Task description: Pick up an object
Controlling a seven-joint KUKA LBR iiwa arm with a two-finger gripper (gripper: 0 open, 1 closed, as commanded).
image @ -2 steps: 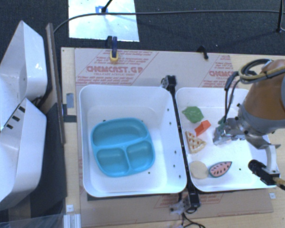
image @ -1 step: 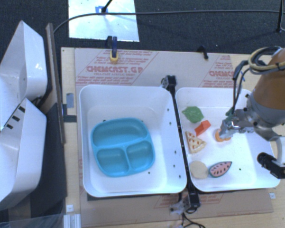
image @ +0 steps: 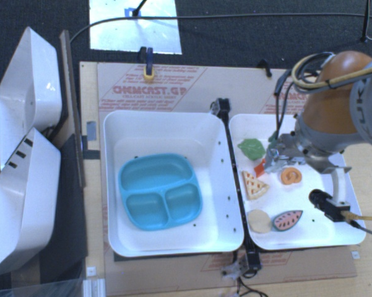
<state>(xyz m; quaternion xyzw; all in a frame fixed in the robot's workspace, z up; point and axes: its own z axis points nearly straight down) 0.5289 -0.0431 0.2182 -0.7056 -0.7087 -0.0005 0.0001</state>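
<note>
My gripper (image: 272, 158) hangs low in the right bin (image: 334, 228), near its left side. A small red-orange piece (image: 259, 169) lies right at its tip, partly hidden by it; whether they touch is unclear. A green leaf-shaped toy (image: 252, 148) sits just up and left of the gripper. Below it lies a pizza slice (image: 254, 185), and an orange ring (image: 291, 177) sits to the right. A round beige cookie (image: 258, 220) and a watermelon slice (image: 287, 220) rest near the bin's front edge.
The left bin (image: 136, 129) holds a blue divided tray (image: 160, 190). A black divider (image: 233, 172) runs between the bins. The arm's grey and orange body (image: 334, 104) overhangs the right bin's back right, with a black fitting (image: 325, 203) and cables beside it.
</note>
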